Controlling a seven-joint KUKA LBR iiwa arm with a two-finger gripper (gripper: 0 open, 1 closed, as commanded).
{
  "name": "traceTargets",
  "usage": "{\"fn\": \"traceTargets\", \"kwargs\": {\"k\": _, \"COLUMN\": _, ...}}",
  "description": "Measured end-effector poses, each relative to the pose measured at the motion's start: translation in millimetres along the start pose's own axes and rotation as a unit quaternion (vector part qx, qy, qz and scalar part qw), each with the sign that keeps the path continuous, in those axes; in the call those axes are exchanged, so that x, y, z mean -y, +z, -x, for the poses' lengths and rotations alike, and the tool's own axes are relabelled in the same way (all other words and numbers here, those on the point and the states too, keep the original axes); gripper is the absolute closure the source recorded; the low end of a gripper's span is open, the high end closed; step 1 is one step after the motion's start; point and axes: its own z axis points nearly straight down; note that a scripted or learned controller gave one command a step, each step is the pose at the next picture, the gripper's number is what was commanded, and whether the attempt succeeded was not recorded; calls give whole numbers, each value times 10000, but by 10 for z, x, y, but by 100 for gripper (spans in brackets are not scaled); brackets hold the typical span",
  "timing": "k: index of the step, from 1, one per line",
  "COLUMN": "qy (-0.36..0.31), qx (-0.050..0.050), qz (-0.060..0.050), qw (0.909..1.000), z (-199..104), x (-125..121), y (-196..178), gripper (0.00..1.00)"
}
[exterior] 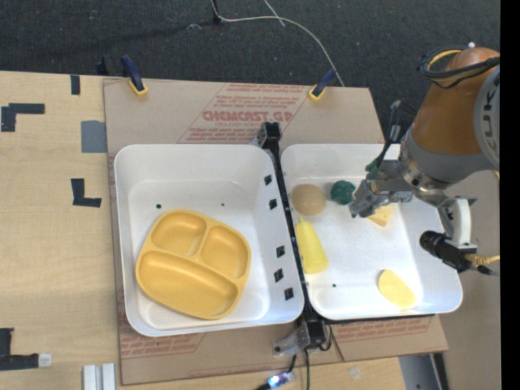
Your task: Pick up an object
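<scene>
The right bin (349, 299) holds a tan round object (308, 199), a small teal object (343, 191), a long yellow piece (310, 247) near the divider, a pale yellow oval (396, 288) at the front right, and a yellow wedge (381, 215). My gripper (366, 204) hangs low over the bin, right at the wedge and just right of the teal object. The wedge is partly hidden by the gripper's body. I cannot tell whether anything sits between the fingers.
The left bin (130, 169) holds a yellow divided plate (193, 262). A black divider strip (281, 218) runs between the bins. Blue-and-yellow clamps (135, 78) pin the cardboard at the back. The arm's orange band (459, 96) looms over the right bin's far right side.
</scene>
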Motion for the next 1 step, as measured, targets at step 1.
{"fn": "traceTargets", "kwargs": {"k": 1, "qy": -2, "qx": -2, "qz": 4, "qw": 10000, "z": -547, "x": -201, "y": -45, "gripper": 100}}
